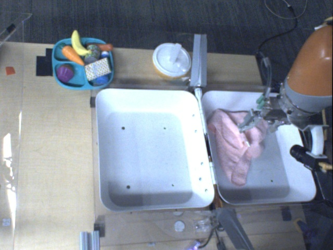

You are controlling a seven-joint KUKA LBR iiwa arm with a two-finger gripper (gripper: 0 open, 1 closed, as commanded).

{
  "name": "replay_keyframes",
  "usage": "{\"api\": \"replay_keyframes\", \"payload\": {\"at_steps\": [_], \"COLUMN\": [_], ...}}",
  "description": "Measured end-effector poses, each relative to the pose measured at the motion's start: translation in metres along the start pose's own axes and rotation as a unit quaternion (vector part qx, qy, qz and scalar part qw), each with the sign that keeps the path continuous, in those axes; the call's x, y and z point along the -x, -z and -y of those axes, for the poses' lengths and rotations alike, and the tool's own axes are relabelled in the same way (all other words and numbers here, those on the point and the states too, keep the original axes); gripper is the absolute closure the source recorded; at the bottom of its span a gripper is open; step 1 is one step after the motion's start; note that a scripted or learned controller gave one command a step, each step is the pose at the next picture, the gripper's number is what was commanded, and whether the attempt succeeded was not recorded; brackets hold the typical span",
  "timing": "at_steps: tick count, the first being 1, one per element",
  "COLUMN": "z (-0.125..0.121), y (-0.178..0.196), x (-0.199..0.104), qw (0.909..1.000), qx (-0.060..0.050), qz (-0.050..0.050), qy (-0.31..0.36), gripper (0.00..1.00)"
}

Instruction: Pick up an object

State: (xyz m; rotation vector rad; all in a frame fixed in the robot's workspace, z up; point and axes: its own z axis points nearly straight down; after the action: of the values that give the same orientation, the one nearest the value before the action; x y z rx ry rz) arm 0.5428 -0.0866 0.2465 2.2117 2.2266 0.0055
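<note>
1. I am working over the right bin, which is sitting at the right of the frame beside the left bin; my arm is reaching in from the right edge at mid height.
2. The pink cloth is lying crumpled in the right bin's left half, running from near the bin's upper left corner down toward the bottom centre.
3. My pincer is hovering at the cloth's upper right edge, touching it or sitting just above it; I cannot tell which.
4. I cannot tell whether the pincer is released or clenched, since the tips are blurring into the fabric, so I am not claiming a hold.
5. By my judgement I am doing the grasping step, with the lift not yet done.
6. The next move is calling for a firm pinch on a fold, then a straight rise, watching whether the cloth comes along.
</note>
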Motion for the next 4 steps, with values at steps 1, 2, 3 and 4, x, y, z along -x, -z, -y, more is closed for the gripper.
{"api": "replay_keyframes", "payload": {"at_steps": [1,2,3,4], "z": [-0.054,-0.043,-0.056,-0.056], "y": [-0.086,-0.15,-0.154,-0.153], "x": [0.027,0.081,0.083,0.09], "qw": [0.9999,1.0,0.9985,0.9927], "qx": [0.0,0.004,0.006,0.008], "qz": [0.0,0.001,0.002,0.002], "qy": [-0.013,0.009,0.055,0.12], "gripper": [0.0,0.0,0.0,0.0]}}
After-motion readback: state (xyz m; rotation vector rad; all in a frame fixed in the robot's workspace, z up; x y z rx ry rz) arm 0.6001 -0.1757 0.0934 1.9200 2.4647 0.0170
